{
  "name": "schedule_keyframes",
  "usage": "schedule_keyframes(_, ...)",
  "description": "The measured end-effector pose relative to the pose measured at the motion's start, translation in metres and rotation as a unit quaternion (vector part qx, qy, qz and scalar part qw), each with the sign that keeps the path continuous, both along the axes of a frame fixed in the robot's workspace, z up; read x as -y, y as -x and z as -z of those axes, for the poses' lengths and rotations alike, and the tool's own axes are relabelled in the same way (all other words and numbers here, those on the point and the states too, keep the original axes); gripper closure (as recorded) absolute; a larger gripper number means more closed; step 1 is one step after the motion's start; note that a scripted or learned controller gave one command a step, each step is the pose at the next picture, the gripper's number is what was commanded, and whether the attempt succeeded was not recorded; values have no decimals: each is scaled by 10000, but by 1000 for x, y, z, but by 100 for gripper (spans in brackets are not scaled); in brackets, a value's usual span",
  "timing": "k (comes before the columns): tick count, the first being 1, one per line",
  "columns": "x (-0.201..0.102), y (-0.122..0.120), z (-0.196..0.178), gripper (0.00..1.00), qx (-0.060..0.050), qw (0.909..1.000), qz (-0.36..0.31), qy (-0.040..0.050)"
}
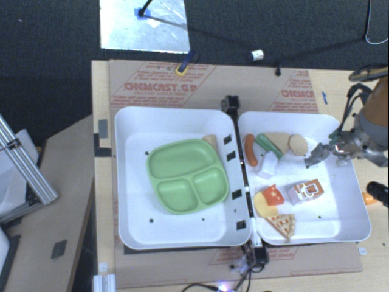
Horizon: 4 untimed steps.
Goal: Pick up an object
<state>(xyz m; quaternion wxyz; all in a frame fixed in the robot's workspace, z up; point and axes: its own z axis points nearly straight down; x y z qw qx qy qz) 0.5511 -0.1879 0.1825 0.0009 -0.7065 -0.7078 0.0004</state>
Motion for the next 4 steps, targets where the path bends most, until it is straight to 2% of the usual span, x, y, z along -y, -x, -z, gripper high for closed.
schedule_keyframes(1, -5, 3, 61, 0, 3, 10000, 3, -1)
schedule_keyframes(2, -5, 3, 100, 0, 1, 10000, 2, -1)
schedule_keyframes(3, -4, 1, 87, 100, 25, 10000, 4, 10)
schedule_keyframes(4, -8, 6, 41, 100, 34, 10000, -8, 11)
